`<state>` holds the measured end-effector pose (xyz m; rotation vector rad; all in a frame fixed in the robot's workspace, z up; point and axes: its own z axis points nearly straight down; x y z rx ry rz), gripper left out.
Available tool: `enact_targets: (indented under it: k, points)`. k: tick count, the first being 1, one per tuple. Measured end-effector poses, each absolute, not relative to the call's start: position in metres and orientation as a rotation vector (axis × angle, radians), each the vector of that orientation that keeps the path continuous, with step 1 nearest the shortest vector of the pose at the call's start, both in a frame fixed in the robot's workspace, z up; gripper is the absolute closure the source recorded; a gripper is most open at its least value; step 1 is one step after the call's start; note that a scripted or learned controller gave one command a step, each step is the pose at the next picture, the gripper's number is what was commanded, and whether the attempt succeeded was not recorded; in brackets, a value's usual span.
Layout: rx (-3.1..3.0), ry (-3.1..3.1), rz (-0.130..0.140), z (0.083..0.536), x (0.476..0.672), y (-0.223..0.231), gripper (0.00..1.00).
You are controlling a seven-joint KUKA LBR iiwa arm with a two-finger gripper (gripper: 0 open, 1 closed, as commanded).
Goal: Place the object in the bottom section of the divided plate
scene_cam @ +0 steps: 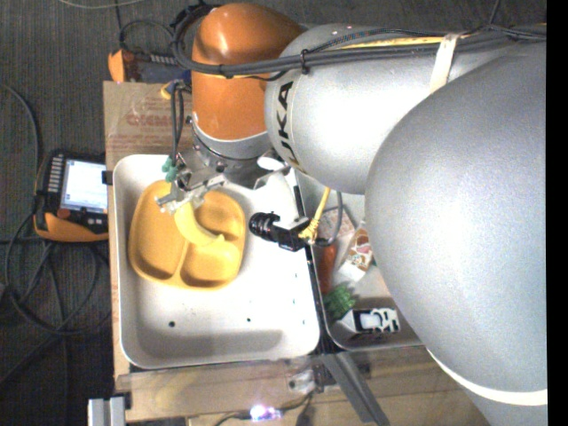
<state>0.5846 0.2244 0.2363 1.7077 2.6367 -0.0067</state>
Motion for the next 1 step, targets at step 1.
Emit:
enact_targets:
  k: [1]
  points:
    - [1.708,2.637,-0.006,0.2363,0.5846,0.2245,0.0]
